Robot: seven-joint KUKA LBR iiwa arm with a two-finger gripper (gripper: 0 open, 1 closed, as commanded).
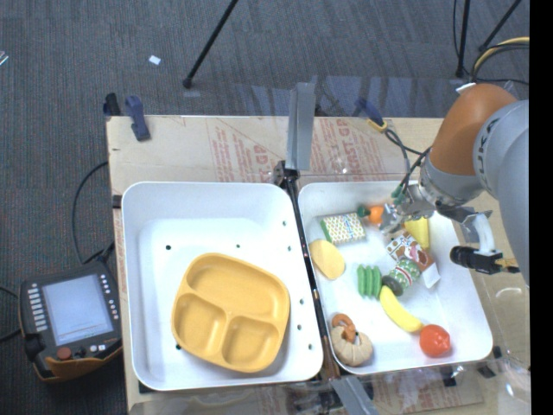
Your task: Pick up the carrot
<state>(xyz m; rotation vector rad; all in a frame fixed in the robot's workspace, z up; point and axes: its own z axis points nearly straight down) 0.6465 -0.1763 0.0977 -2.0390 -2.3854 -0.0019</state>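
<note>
The carrot (373, 214) is a small orange piece with a green top, lying near the back of the right bin (467, 305), just right of a green and white box (343, 227). My gripper (396, 213) hangs low over the bin right beside the carrot, on its right side, touching it or nearly so. The grey arm with its orange band (467, 128) reaches in from the right and hides part of the gripper. I see nothing lifted off the bin floor.
The right bin also holds a pale yellow piece (327, 258), green beans (369, 280), a can (406, 264), a banana (399, 309), a tomato (435, 341), a bread roll (351, 342) and a yellow block (418, 231). A yellow divided plate (231, 311) lies in the left bin (155, 223).
</note>
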